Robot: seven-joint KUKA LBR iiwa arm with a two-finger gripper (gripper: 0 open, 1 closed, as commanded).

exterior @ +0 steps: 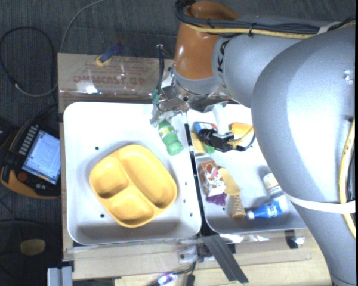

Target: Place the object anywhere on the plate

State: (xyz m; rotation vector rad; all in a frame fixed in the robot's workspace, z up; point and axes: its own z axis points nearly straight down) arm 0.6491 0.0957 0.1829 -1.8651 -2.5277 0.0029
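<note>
Two bins are seen side by side: the left bin [77, 154], in which the yellow plate [131, 186] lies, and the right bin [253, 226], set to the right of the plate. A green bottle [170, 140] is found just up and right of the plate, inside the left bin and close to the wall shared with the right one. It is near the plate's rim but apart from it. The gripper [162, 113] is placed directly at the bottle's far end, on the side away from the plate. The bottle's pale top appears to meet the gripper, yet whether the jaws are spread or pinching it cannot be told.

The plate's three hollows are bare, so the placing is judged not yet done. The step in hand is taken to be the bringing of the bottle toward the plate, or else the grasp itself. If the bottle is held, a short shift down and left to above the plate is called for, then a release over any hollow. If it is not held, a firm grasp must be secured first.

Whether the bottle is lifted or rests on the bin floor cannot be judged from this slanted view. Much of the right bin's far side is covered by the arm. Right of the plate, a printed packet [209, 177] and a blue tube [268, 210] can be made out, though their labels cannot be read.
</note>
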